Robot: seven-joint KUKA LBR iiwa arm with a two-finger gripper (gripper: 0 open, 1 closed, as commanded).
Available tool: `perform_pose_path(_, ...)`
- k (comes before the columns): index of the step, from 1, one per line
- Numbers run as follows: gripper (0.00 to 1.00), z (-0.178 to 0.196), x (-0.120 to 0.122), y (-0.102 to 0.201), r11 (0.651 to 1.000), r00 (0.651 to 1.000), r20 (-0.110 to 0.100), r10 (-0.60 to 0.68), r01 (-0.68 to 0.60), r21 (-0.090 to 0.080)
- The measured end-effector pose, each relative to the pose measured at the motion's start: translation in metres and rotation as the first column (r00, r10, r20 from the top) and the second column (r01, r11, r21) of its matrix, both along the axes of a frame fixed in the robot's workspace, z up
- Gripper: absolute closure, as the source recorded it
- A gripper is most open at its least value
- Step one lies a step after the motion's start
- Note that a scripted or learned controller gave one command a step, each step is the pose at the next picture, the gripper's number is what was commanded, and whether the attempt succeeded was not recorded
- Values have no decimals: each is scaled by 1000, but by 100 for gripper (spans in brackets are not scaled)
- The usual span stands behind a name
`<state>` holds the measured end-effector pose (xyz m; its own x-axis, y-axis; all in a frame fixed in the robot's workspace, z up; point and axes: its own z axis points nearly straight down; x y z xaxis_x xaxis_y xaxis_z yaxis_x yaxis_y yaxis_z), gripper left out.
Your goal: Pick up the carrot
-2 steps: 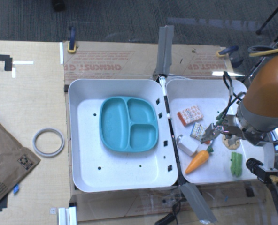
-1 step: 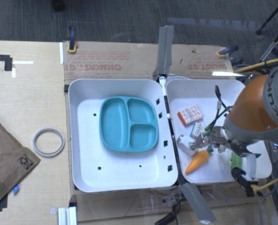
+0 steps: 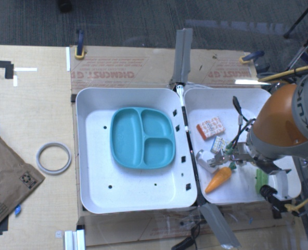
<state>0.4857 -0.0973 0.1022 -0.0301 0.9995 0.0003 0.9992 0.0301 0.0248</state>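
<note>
An orange carrot [image 3: 218,178] lies in the right white bin [image 3: 216,100], close to its front left corner, with the thick end pointing up and right. My gripper [image 3: 214,160] hangs just above and a little behind the carrot, on the grey arm with the orange band [image 3: 280,120] that reaches in from the right. The carrot rests on the bin floor and looks apart from the gripper.
A red and white patterned packet [image 3: 210,127] and a small bluish item [image 3: 218,145] lie behind the gripper. A green object [image 3: 261,180] sits at the bin's front right. The left bin [image 3: 91,160] holds a blue divided plate [image 3: 142,138]. A tape ring [image 3: 53,157] lies on the bench.
</note>
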Motion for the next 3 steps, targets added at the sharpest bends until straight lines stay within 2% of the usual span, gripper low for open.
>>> perform_pose_path(2,0,-1,-2,4,995,995,-5,-101,101,2)
perform_pose_path(3,0,-1,-1,2,1000,1000,-1,-29,29,-1)
